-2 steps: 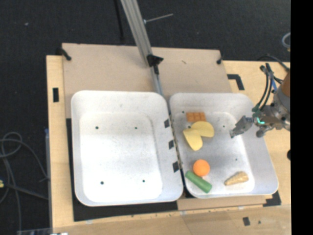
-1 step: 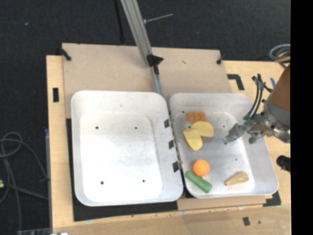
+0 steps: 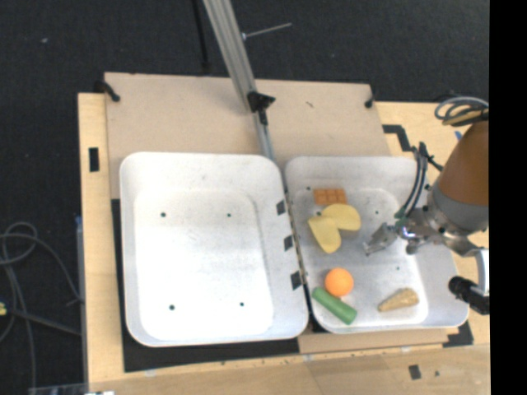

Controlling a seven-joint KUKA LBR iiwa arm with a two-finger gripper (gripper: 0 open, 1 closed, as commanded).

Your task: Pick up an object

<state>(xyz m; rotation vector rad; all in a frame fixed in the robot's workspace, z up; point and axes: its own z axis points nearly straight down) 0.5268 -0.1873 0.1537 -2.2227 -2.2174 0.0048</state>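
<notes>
Right-hand shallow white bin: the grey two-finger gripper is seen inside it, towards its right half, with the bin's right rim close behind the wrist.
Open room: bare white floor is seen directly under and just below the jaws; more bare floor lies above them, towards the far rim.
Left-hand shallow white bin: set well to the left of the jaws, past the shared middle rims.
Jaws: whether they are parted or closed cannot be told; nothing is seen between them.
Yellow curved plastic pieces: near, to the left of the jaws.
Small orange-brown waffle square: up and left of the jaws.
Orange ball: below-left, touching the green cylinder.
Tan wedge-shaped piece: below the jaws, apart.
</notes>
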